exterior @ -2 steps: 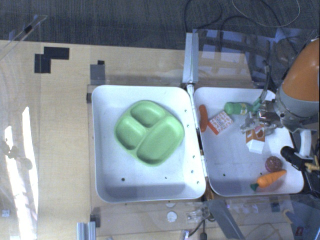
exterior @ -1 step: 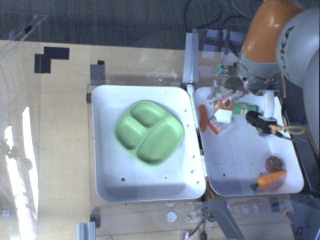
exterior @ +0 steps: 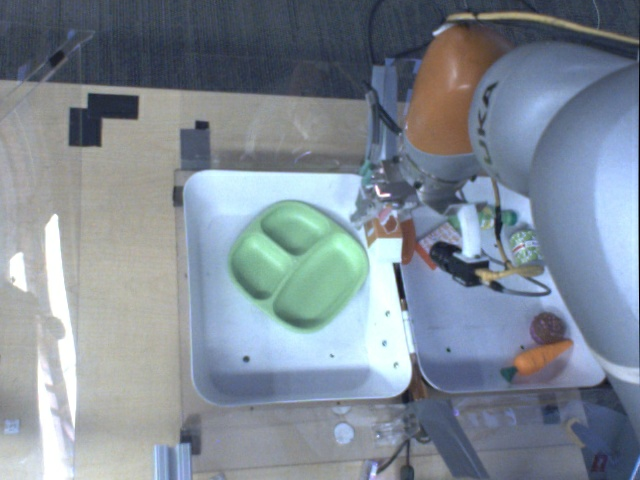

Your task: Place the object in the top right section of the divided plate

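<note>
While hovering just right of the green divided plate (exterior: 299, 264), the gripper (exterior: 380, 208) is pinching a small orange-brown object (exterior: 384, 230); probably light and stiff, so a mid-body hold suits.

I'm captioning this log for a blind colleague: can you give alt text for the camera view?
A grey and orange robot arm reaches in from the right, its hand above the divide between two white bins. The left bin holds a green divided plate; the right bin holds a carrot and other small items.
</note>
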Robot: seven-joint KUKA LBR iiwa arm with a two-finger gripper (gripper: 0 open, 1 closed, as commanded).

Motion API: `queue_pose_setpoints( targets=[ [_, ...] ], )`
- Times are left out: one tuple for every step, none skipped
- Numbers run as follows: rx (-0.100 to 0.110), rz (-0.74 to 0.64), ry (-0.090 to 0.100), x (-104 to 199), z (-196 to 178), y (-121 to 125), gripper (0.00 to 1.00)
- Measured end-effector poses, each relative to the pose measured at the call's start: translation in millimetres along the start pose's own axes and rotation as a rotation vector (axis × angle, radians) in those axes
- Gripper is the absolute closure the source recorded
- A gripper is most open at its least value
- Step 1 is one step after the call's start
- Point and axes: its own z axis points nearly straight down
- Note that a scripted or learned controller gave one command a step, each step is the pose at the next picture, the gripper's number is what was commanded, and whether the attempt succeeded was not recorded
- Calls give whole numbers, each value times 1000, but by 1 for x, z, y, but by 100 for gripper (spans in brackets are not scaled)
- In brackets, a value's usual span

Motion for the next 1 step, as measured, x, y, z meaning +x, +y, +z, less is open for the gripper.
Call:
queue_pose_setpoints(
  targets=[
    [0, 0, 0, 0, 0, 0, 0]
  ],
)
